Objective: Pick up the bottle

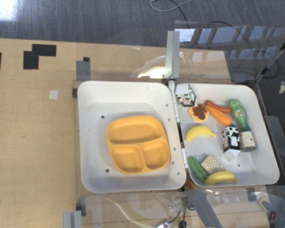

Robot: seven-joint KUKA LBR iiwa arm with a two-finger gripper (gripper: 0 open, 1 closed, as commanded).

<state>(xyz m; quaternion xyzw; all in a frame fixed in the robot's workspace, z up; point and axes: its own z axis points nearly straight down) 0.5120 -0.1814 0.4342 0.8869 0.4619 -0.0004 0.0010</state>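
A green bottle (238, 113) lies on its side near the far right of the right bin (263, 127), its neck pointing toward the back. An orange carrot (218, 112) lies just left of it. A black-and-white cow-patterned carton (231, 138) and a small can (247, 140) sit just in front of the bottle.
The left bin (92, 127) holds an orange divided plate (137, 143). The right bin also holds two bananas (199, 133) (220, 177), a green vegetable (197, 168), a checkered packet (210, 163), a small pizza slice (198, 112) and a small white toy (185, 97). A grey post (172, 53) stands behind the bins.
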